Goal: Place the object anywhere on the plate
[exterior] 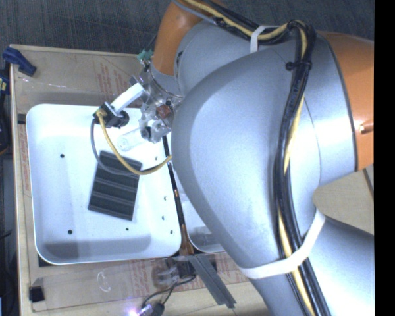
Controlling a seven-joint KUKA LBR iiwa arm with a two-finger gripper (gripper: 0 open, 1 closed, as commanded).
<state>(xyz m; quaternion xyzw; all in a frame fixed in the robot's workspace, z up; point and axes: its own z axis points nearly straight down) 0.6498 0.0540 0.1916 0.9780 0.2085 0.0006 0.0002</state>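
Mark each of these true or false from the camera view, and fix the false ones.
1. A dark ribbed slab lies in the left bin. True.
2. The slab stands upright on its edge. False: it lies flat on the bin floor.
3. A yellow cable loops above the slab. True.
4. The arm covers most of the left bin. False: it covers most of the right bin.
5. The gripper sits near the left bin's upper right part. True.

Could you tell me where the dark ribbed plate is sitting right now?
The dark ribbed plate lies flat in the left bin, near its middle, just below the gripper and the looping yellow cable.
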